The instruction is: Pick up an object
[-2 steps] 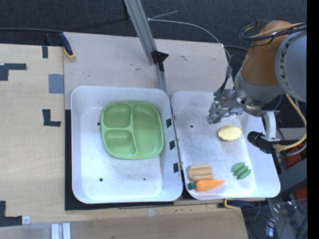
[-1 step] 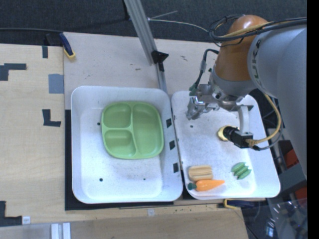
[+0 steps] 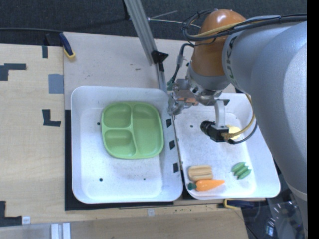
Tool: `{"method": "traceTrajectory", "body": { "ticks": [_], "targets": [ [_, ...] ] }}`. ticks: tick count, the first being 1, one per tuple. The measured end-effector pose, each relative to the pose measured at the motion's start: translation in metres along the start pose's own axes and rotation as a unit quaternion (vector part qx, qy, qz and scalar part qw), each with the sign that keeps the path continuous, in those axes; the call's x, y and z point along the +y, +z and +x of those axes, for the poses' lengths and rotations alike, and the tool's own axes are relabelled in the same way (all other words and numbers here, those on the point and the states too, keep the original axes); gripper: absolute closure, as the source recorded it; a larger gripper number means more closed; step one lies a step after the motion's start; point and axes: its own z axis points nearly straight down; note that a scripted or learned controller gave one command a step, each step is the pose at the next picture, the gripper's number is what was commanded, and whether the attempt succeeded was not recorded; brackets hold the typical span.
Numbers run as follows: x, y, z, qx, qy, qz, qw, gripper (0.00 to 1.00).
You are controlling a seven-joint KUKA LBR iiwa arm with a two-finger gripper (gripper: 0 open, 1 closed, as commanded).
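A green divided plate [image 3: 132, 130] lies in the left bin [image 3: 84, 148]. In the right bin [image 3: 259, 183], near its front edge, lie a tan bread roll [image 3: 200, 173], an orange carrot [image 3: 210, 185] and a green pea pod [image 3: 241, 170]. My gripper [image 3: 175, 103] hangs at the back left corner of the right bin, close to the wall between the two bins. It is well apart from the three food items. Nothing shows between its fingertips.
A slanted metal rail [image 3: 142, 26] crosses the bench behind the bins and ends near the gripper. A blue and yellow object [image 3: 67, 46] lies on the bench at the back left. The bulky arm [image 3: 269, 63] covers the back right.
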Motion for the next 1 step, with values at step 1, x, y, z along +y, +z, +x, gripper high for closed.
{"method": "traceTrajectory", "body": {
  "ticks": [1],
  "targets": [
    [0.0161,0.0041,0.0494,0.000,0.000,0.000,1.0000,1.00]
  ]
}}
